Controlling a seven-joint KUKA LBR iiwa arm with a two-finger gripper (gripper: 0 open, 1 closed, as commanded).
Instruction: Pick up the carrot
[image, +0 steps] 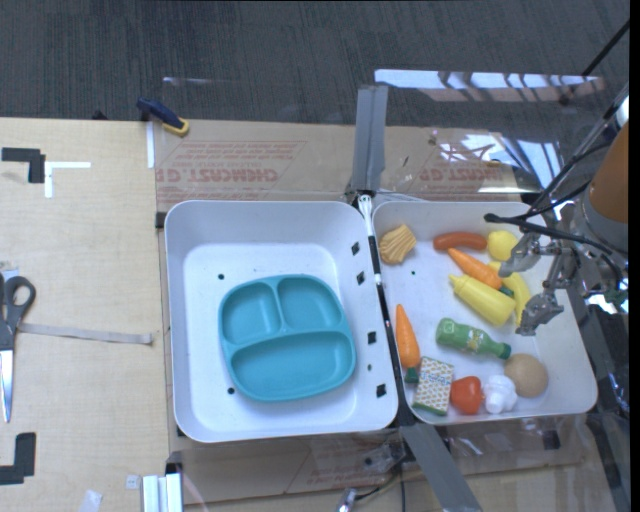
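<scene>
- The carrot (407, 337) lies untouched at the right bin's (575, 345) left edge.
- The gripper (528, 290) hangs wide and empty, well apart, near the yellow bottle (482, 298).
- Reaching and grasping remain.

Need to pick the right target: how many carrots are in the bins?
2. One carrot lies by the right bin's left wall; the other sits above the yellow bottle, near the gripper. More may be hidden.
</scene>
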